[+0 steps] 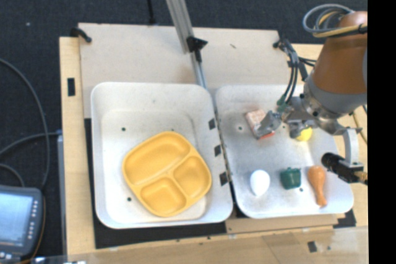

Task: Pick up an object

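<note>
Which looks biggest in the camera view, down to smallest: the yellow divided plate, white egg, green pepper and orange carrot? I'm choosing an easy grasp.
1. yellow divided plate, by far.
2. orange carrot, the longest of the small items.
3. white egg and green pepper: they look alike in size, so I won't rank them.

Yellow tray (166,173), white egg (260,182)

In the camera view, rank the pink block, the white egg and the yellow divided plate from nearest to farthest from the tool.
From the tool:
1. Pink block, right bin, touching or right beside the tool.
2. White egg, right bin, toward the near edge.
3. Yellow divided plate, left bin.
</note>
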Tool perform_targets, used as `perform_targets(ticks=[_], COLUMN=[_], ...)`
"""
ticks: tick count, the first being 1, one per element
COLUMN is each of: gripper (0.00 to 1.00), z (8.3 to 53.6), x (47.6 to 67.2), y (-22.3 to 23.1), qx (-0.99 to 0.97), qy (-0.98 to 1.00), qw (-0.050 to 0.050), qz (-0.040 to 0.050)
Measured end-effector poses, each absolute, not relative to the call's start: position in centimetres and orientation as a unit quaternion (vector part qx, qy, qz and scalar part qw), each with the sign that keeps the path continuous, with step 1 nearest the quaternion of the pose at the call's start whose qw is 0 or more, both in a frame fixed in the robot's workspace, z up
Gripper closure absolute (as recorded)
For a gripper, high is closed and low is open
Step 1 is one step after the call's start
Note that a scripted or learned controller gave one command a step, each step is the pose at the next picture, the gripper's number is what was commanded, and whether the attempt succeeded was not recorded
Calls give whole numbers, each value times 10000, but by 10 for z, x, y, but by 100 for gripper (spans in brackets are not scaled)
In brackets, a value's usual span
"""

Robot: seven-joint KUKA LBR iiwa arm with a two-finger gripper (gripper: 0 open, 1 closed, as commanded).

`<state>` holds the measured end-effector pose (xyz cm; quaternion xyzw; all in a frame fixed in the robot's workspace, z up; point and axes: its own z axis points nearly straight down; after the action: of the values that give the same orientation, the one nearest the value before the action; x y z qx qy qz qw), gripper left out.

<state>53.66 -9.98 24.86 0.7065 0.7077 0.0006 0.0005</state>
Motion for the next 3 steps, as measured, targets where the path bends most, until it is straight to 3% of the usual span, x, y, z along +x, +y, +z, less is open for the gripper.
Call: perform_targets(ticks=[1, 3], gripper=[0, 0], z=[249, 144], x=[537, 540], y=[-100, -102], qx=[7072, 7076], qy=[7070, 7066], qw=[7, -11], qz=[9, -17])
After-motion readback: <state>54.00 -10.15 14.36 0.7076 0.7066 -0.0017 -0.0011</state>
